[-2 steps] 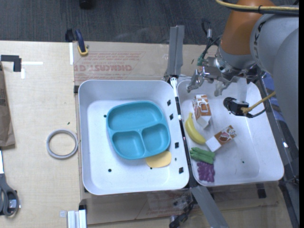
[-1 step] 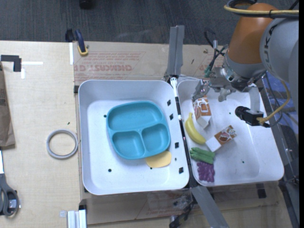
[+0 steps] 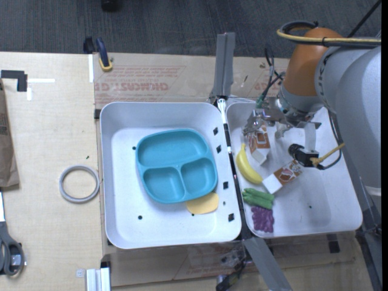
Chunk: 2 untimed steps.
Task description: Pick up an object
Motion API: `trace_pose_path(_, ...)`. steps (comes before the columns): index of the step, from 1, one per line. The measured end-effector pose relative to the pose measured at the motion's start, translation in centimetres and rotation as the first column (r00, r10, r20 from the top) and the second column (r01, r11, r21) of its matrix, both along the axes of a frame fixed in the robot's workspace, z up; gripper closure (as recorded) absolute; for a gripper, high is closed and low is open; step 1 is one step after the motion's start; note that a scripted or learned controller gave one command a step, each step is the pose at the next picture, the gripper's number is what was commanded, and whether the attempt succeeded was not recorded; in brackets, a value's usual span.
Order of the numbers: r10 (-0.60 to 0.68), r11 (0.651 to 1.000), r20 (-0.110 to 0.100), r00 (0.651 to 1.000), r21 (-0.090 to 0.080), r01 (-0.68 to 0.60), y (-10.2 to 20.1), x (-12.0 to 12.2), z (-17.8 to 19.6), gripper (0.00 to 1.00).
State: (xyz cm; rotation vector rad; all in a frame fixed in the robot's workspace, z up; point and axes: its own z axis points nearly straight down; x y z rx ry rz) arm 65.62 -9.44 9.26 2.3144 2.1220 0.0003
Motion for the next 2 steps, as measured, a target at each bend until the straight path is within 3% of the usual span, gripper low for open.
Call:
trace_pose_path(1, -0.004, 1.0, -0.001, 1.0, 0.0, 0.004, -0.2, 0.0, 0.9, 1.0)
trace_pose_path(2, 0.011, 1.0, -0.002, 1.0, 0.001, -0.011, 8.1, 0.3, 9.9, 1.0)
